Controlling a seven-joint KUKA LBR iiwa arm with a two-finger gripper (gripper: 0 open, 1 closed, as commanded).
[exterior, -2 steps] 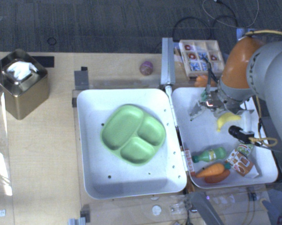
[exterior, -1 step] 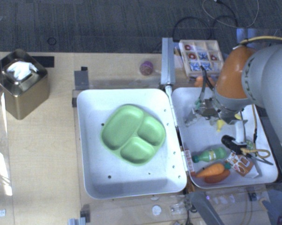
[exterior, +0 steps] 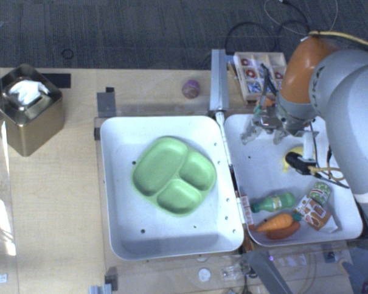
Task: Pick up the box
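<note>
The juice box (exterior: 313,209) lies flat in the right bin (exterior: 264,164), in the near right corner close to the bin's right wall. Its long axis runs on a diagonal, from lower left to upper right in the camera view. The green-topped end points up and right toward the arm, and the orange and white end points down and left toward the carrot (exterior: 277,222). Box and carrot are just beside each other; whether they touch cannot be made out.

Above the carrot a green bottle (exterior: 275,202) lies on its side, roughly left to right, with its cap toward the bin's left wall.

The gripper (exterior: 265,131) hangs over the far part of the right bin, well apart from the juice box (bare white bin floor lies between them). Nothing is seen in its grasp, and from this angle I cannot tell whether it is spread wide or closed.

The left bin (exterior: 121,231) holds a green divided plate (exterior: 174,174), set near its middle. On the bench to the left stands a brass-coloured tissue holder (exterior: 30,119), and a small purple ball (exterior: 191,88) sits beyond the left bin's far right corner.
</note>
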